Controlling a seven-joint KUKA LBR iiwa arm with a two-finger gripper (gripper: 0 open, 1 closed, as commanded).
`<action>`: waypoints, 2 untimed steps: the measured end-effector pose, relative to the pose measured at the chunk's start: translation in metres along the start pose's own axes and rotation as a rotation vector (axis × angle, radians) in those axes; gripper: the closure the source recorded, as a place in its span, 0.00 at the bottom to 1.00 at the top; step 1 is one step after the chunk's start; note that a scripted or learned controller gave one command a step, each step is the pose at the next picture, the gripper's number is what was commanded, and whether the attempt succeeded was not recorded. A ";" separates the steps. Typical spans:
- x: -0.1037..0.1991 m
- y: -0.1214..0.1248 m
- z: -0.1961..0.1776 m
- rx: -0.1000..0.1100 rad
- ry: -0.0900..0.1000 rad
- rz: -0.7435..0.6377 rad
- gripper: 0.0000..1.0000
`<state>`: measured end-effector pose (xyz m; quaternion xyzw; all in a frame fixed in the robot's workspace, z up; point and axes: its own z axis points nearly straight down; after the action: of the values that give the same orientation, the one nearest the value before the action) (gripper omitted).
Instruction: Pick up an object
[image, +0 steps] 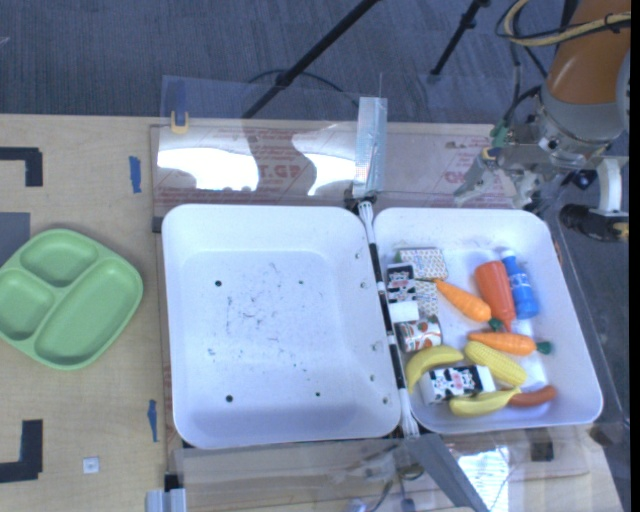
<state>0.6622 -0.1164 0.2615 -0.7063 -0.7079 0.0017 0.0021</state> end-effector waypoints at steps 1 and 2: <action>0.002 0.006 -0.102 -0.003 -0.002 -0.083 0.00; 0.020 -0.005 0.080 0.000 0.000 -0.070 0.00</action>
<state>0.6566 -0.0963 0.1811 -0.6811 -0.7322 0.0016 0.0020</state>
